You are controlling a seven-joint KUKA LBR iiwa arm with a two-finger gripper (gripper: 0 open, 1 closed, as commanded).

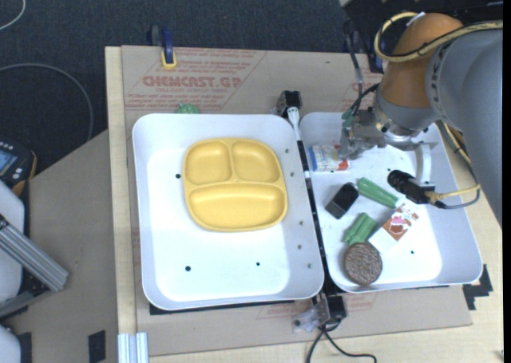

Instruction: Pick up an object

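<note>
Objects lie in right bin (459,262): black block (342,199), two green cylinders (375,191) (358,228), brown disc (362,262), small packet (399,222). Gripper (351,140) low over a white carton (326,157) at bin's far-left corner; grip state indeterminate. Yellow divided tray (235,183) in left bin (160,258).

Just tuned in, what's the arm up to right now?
The arm has its pincer low in the right bin, at its far left corner over a small white packet. Two green cylinders, a black block and a brown disc lie loose nearby. The left bin holds a yellow divided plate.
</note>
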